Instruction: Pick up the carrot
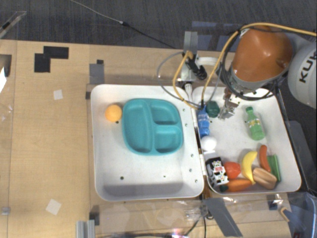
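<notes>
Just one carrot (239,185), two bins (99,148).

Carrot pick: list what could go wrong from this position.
1. The carrot lies at the right bin's near edge, packed against the tomato, banana and bread roll; the fingers may catch a neighbour instead.
2. The gripper hangs near the bin's far end, so its path to the carrot crosses the white ball and the toy car.
</notes>
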Available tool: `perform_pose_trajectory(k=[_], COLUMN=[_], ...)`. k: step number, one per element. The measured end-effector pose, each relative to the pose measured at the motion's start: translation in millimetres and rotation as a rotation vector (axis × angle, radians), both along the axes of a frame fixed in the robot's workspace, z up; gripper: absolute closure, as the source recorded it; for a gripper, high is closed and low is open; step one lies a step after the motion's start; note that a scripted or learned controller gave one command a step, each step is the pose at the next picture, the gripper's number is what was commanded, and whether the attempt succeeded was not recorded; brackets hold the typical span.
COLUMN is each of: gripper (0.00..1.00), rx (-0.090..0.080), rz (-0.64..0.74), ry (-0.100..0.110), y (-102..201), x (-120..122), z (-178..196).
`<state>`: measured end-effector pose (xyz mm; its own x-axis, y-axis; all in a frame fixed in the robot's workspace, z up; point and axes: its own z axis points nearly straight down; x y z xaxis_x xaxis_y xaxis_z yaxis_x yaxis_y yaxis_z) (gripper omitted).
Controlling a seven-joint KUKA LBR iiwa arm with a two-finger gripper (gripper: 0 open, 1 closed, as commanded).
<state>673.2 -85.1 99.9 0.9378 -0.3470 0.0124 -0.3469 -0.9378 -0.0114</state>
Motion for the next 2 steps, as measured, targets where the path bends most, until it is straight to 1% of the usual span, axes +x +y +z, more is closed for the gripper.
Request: perform_pose_trajectory(k=[1,2], gripper=[1.0,1.0], rx=[-0.008,-0.005], rz=[0.151,0.147], ry=[0.001,0.008], y=[-64,-15], x=[-11,-2], z=[37,-13])
